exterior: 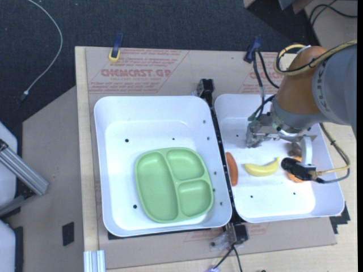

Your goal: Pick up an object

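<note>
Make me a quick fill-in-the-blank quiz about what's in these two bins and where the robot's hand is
1. The green divided plate lies in the ____ bin as the camera sees it.
2. The banana is colored ____.
3. The plate has ____ compartments.
4. The orange carrot lies in the right bin, against its ____ wall; the hand is over that same bin.

Missing words: left; yellow; three; left

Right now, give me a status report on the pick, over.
End effector low in right bin, nothing seen held. Banana just below it, carrot by the left wall. Arm covers bin's upper right.
</note>
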Available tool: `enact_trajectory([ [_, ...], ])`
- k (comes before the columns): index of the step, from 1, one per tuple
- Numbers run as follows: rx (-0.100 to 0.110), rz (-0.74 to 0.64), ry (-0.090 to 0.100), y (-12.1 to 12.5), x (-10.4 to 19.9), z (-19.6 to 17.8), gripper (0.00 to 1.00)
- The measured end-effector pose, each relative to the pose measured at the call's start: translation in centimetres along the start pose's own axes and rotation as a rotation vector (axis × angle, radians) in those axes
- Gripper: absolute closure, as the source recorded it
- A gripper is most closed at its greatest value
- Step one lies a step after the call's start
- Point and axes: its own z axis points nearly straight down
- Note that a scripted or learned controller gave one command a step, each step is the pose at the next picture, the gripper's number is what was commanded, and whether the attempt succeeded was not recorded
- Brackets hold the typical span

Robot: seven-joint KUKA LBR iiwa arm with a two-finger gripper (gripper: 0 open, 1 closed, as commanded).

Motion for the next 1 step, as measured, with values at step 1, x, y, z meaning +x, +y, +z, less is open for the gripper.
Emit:
enact_trajectory([
  [1,-0.004,0.000,-0.002,-0.59,-0.59,-4.78,1.00],
])
